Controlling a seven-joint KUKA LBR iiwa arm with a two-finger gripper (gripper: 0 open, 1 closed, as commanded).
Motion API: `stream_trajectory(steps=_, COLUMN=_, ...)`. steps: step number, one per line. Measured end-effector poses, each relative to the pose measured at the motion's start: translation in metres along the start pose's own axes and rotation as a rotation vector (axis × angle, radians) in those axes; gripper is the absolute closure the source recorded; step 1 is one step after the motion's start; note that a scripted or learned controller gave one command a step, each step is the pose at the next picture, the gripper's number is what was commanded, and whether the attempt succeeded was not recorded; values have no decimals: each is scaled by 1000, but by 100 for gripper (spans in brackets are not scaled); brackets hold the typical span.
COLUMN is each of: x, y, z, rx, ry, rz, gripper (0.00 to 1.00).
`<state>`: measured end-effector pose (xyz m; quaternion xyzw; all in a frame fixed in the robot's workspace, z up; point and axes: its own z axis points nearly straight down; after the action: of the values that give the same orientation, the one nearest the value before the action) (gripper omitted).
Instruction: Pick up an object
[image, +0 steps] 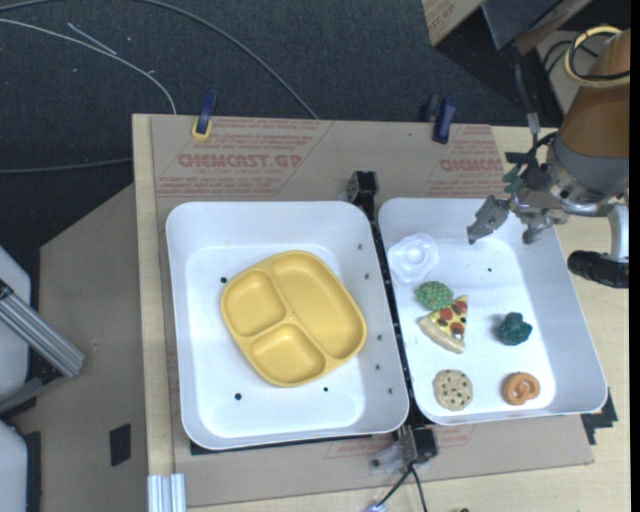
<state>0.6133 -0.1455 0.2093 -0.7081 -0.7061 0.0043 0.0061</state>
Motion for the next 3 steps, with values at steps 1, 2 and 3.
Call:
stream_trajectory(steps=1, x=0, y=3, z=-8, rx=-14, ry=-2, rz=-3, gripper=0)
stream_trajectory(steps=2, x=1, y=9, z=54, rx=-8, ry=-1, rz=-3, gripper=0)
stream_trajectory(steps=3, x=9, y=8, z=100, rx=-9, ry=-1, rz=-4, gripper=0)
